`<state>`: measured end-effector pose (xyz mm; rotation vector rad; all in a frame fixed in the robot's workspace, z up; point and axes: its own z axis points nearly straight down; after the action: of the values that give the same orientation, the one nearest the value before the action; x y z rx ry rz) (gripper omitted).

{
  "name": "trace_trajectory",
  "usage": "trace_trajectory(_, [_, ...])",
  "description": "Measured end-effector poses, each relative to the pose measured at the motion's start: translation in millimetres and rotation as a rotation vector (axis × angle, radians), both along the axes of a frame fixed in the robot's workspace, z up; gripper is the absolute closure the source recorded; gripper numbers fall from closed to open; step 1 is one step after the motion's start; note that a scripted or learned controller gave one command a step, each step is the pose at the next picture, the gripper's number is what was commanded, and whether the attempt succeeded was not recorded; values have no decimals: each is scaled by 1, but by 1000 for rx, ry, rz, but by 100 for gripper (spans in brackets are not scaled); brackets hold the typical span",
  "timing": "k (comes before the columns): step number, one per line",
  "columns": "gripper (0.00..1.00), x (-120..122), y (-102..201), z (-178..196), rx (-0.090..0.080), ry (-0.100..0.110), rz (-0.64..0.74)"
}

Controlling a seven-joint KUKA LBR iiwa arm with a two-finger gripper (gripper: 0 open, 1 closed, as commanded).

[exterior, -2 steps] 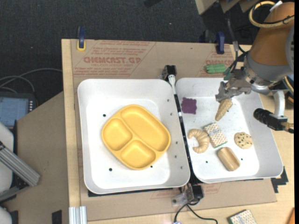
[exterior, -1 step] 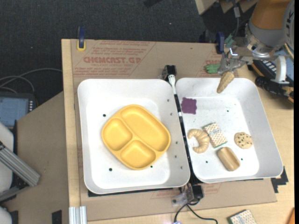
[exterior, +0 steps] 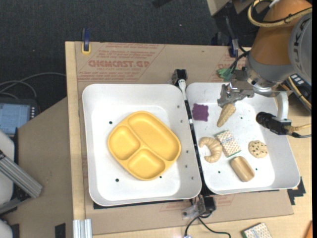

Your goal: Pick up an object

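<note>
**Hand over the cone in the right bin**

The hand (exterior: 229, 99) sits at the top of the ice-cream cone (exterior: 226, 115) in the right bin (exterior: 285, 180), near a purple block (exterior: 200, 112). This looks like the grasp step; next comes a lift. Whether it is clenched or released, I cannot tell: the wrist hides the contact.
</note>
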<state>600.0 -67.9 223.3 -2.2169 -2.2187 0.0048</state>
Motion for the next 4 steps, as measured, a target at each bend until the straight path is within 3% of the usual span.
trace_trajectory(1, [100, 36, -12, 18, -3, -12, 1])
trace_trajectory(2, [100, -8, -13, 29, -1, -2, -2])
trace_trajectory(3, [100, 58, 19, 15, -3, -13, 1])
trace_trajectory(4, [100, -50, -15, 27, 0, 2, -3])
